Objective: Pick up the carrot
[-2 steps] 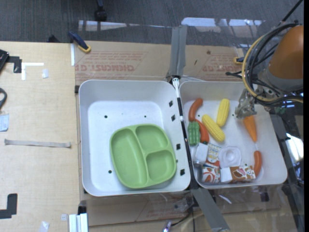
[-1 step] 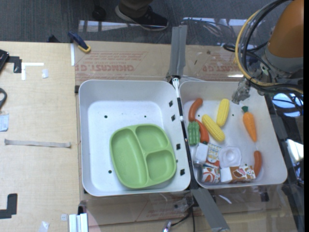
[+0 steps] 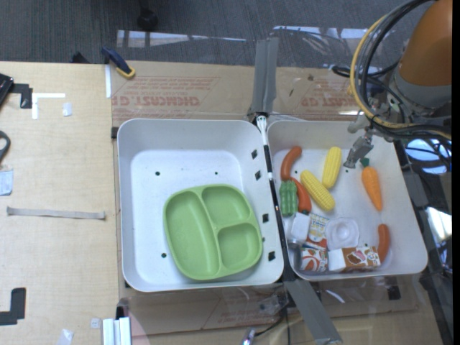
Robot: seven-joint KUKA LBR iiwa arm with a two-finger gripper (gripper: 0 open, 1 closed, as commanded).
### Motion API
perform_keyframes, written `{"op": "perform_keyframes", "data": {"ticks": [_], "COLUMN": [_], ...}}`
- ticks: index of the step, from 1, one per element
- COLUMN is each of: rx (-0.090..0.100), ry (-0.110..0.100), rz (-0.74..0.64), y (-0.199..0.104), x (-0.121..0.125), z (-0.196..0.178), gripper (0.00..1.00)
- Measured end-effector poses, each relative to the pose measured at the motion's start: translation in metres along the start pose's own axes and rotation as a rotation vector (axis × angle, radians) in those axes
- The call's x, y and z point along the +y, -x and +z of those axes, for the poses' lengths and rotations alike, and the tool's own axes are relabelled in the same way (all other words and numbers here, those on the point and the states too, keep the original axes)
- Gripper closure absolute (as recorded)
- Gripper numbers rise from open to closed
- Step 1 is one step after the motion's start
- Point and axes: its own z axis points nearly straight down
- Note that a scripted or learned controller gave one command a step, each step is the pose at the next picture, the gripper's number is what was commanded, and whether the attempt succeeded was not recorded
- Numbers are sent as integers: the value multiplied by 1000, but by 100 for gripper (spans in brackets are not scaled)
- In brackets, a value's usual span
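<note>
Right bin (image 3: 402, 192) is pretty crowded: corn cobs (image 3: 323, 178) mid-left, cartons (image 3: 330, 254) along the near wall. Carrot (image 3: 371, 187) has open floor right and near; gripper (image 3: 358, 152) hangs just above its far end.

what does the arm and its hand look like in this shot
The arm shows a rounded orange section at the upper right, over a grey body. Black and yellow cables loop around its left side. The hand is small, grey and metallic, with slim fingers; it is too small to tell more.
</note>
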Motion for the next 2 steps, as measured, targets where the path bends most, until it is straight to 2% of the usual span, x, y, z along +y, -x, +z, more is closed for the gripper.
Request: {"op": "perform_keyframes", "data": {"ticks": [1,2], "rx": [-1,-6], "ry": [0,-1], "rz": [17,13], "y": [-8,-7], "x": [-55,-54], "z": [108,97], "gripper": [0,100]}}
